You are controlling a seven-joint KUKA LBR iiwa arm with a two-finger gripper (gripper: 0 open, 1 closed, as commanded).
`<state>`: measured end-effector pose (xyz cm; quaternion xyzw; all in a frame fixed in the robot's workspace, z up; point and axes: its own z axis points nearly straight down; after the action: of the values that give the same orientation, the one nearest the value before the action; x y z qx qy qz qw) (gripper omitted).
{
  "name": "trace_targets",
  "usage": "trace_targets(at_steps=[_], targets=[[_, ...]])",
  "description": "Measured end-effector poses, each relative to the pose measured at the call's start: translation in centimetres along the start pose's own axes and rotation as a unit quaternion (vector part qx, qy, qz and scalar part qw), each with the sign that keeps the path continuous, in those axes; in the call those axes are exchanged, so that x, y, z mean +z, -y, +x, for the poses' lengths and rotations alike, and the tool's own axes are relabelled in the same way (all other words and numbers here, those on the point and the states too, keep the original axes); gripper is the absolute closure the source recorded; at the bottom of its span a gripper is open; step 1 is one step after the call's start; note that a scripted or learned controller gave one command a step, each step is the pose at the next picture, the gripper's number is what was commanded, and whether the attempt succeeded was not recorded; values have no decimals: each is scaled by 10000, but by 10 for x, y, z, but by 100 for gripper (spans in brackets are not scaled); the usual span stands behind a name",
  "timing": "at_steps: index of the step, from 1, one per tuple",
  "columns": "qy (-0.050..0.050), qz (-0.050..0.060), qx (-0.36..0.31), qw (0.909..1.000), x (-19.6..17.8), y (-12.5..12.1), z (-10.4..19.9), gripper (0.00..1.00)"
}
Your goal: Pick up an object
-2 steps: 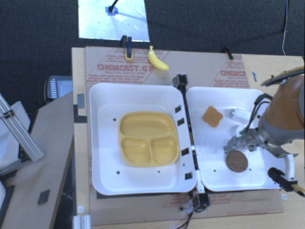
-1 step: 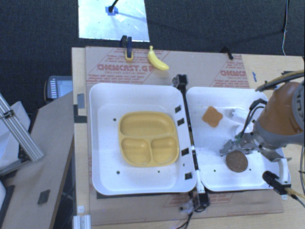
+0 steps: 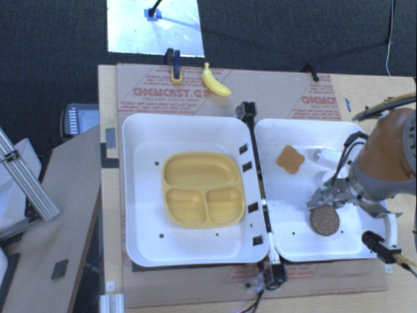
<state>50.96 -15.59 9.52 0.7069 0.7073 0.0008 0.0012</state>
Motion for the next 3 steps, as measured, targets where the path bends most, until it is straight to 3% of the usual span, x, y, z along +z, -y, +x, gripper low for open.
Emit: trace_targets(at_steps=[3], targets=[[6, -18, -18, 10000, -132, 2, 5, 100]])
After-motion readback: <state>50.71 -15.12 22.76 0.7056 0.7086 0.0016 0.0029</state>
